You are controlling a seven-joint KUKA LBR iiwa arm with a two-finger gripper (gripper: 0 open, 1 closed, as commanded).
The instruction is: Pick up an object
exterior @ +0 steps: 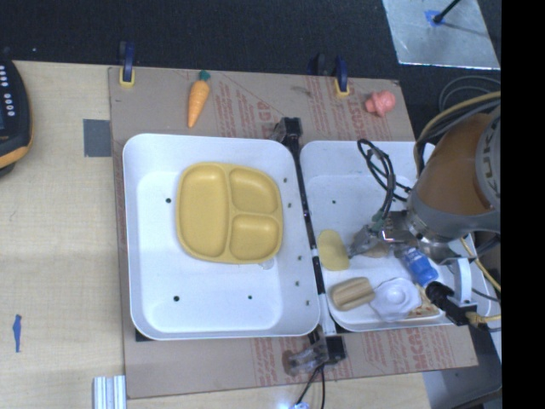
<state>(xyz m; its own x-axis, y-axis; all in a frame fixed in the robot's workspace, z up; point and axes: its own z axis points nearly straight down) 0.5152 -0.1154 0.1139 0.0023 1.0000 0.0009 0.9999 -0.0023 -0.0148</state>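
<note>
**Claw low in the right bin, nothing lifted yet**

Down in the right bin [341, 156], the claw [368, 241] sits close over the floor, its dark tips aimed toward the divider between the two bins. Whether those tips are spread or closed cannot be told from this slanted view; glare and cables blur them. Nothing visibly sits between them, so the pick seems not yet made: approach looks done, while grasp and lift remain.

Just ahead of the claw, toward the divider, lies a small yellow sponge-like block [332, 250], perhaps touching the tips, though the view is too soft to be sure. It is the likeliest target. Its long axis runs roughly along the divider, slightly tilted, so it lies crosswise to the claw's reach.

Below the claw, nearer the bin's front wall, a tan bread-like piece [352, 293] lies with its long axis across the bin. Beside that rests a clear lid-like disc [393, 296], and a blue item [420, 267] lies behind the claw, under the arm.
</note>
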